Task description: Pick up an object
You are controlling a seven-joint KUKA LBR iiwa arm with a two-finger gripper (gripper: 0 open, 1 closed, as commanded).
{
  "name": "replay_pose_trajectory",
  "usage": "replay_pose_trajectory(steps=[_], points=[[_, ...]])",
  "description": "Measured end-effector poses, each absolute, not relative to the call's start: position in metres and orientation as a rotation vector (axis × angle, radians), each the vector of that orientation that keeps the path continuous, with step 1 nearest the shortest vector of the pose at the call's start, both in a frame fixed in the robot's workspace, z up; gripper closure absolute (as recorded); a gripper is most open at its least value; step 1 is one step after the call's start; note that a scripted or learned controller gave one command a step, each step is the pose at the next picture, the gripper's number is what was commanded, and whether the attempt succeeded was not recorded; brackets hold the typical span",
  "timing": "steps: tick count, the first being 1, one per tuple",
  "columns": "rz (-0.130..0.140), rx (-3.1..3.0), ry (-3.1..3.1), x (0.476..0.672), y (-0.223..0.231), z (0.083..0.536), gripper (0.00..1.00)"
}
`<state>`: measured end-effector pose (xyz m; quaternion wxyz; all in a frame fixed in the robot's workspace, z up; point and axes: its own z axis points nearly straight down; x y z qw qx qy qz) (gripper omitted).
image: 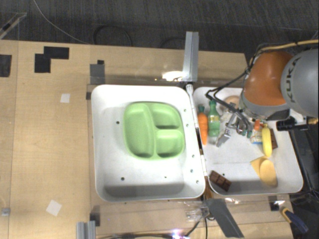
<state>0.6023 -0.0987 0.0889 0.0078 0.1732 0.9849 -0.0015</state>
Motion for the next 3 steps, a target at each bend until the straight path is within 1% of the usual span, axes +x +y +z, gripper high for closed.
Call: replay_pose_trajectory(steps=[1, 2, 3], points=[[0.003, 0.648, 3.057, 0.536, -0.095, 0.09, 0.0], [0.002, 0.614, 3.077, 0.622, -0.12, 0.087, 0.0], [0.002, 0.611, 3.069, 0.582, -0.119, 0.089, 0.0]])
